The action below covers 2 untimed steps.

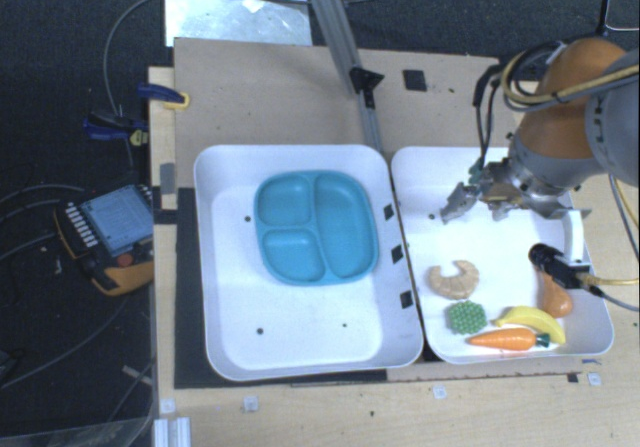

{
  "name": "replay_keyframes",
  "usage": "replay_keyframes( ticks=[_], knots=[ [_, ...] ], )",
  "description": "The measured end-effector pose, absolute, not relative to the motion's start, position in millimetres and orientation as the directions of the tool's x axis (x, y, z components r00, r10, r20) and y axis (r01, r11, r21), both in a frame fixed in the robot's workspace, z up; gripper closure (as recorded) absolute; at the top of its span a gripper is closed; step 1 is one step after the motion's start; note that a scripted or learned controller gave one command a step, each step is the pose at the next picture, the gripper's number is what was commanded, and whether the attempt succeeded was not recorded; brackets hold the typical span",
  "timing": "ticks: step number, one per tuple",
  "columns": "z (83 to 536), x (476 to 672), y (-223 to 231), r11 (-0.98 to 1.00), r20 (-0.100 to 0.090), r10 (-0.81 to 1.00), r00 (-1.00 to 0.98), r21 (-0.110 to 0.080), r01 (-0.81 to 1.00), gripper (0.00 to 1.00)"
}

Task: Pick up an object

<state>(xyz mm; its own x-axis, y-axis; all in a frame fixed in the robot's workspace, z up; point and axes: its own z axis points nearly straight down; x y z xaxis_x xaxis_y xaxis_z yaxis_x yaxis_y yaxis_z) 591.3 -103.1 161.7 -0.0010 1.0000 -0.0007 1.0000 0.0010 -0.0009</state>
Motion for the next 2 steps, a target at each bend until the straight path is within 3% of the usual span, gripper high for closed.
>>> replay_keyframes(
  ticks=[2],
  knots=[
    [86, 584.7, -97, 0.001, -0.001, 1.0, -0.001, 0.004, 1.0, 0.0]
  ],
)
